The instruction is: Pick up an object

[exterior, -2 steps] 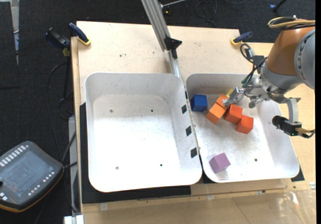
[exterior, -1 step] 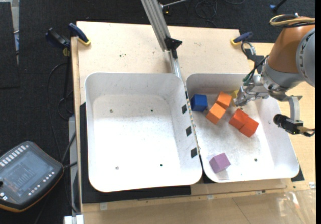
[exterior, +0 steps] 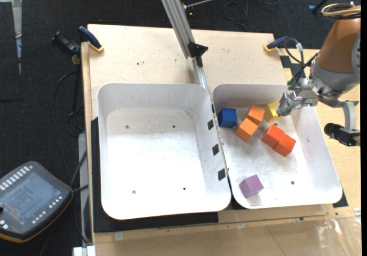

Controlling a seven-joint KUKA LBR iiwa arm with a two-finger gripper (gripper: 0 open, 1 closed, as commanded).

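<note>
Camera view: gripper (exterior: 283, 109) sits low over the right bin (exterior: 321, 169), at the upper right of the block cluster, tip right at the small yellow block (exterior: 272, 111). Whether it is released or clenched cannot be told; the tip is too small and dark against the block, and nothing is seen held.

Likely step: closing in on a block to grasp, early in the task. The yellow block looks like the target, but it is crowded: an orange block (exterior: 256, 115) touches or nearly touches it on the left, with a second orange block (exterior: 247, 129) just below that. To do this well, the arm should come straight down, centred on the yellow block, straddling two flat faces rather than corners, and avoid nudging the neighbours. The risk is pinching two blocks or pushing the yellow one against the bin wall.

Other candidates: red-orange block (exterior: 278, 139), long, looks like two cubes joined; blue block (exterior: 227, 117) near the divider; purple block (exterior: 251, 186) alone near the front edge, easiest to reach freely.

Materials: blocks look like matte foam or painted wood, with crisp edges and flat faces that should grip fine. Bins are smooth white plastic, shallow, with rounded corners and speckled floors. The left bin (exterior: 114, 134) sits beside it on a pale wooden bench (exterior: 149, 54).
</note>
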